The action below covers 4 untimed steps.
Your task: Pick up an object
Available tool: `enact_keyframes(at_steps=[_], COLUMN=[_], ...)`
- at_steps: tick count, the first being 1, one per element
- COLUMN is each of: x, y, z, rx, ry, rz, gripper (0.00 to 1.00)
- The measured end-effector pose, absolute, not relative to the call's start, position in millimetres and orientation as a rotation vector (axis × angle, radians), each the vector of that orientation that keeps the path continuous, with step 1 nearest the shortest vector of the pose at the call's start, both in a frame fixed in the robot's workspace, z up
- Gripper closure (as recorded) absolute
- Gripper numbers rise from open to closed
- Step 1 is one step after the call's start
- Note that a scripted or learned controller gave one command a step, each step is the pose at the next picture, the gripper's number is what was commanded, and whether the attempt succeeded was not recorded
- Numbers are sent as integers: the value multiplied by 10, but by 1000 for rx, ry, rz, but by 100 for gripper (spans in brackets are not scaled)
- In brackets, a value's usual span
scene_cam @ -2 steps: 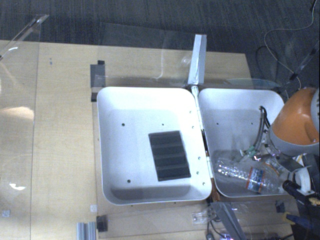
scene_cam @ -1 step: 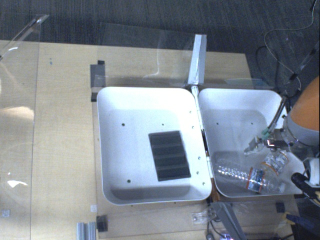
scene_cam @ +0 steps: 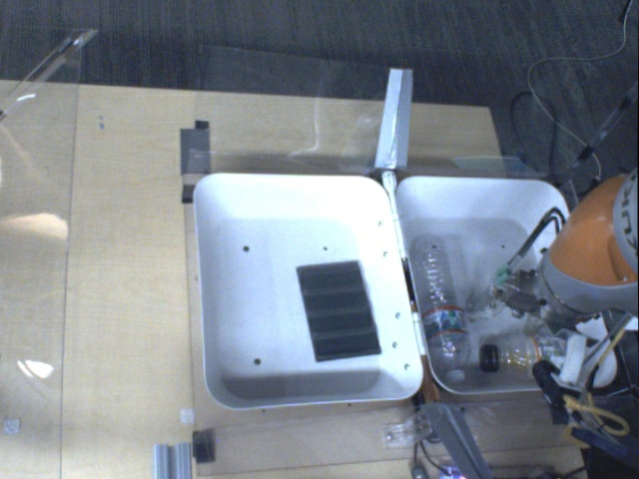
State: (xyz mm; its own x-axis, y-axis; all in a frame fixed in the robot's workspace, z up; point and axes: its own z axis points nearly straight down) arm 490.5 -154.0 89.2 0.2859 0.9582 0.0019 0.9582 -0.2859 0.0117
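— Nearest, in the right bin [scene_cam: 479, 193]?
— Small clear bottle [scene_cam: 511, 355] lying along the front wall, long axis left to right, black cap pointing left.
— Beside that?
— Larger clear bottle [scene_cam: 437, 302] against the left wall, long axis near to far, blue-and-red label at the near end.
— Claw?
— Gripper [scene_cam: 509, 292] low between the two, under the orange band [scene_cam: 597, 238]; released or clenched, cannot tell.
— Left bin [scene_cam: 225, 267]?
— Ribbed dark flat block [scene_cam: 338, 310], slightly angled.
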Motion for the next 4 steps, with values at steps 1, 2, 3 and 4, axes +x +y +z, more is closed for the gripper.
enact_keyframes(at_steps=[1,2,3,4], x=[4922,5284,5040,4885], y=[-1847,-1528,-1606,-1753], z=[888,887,890,2181], rx=[2698,2682,2709,2739], ry=[1594,1621,1573,1531], rz=[15,16,17,6], gripper=[0,0,0,0])
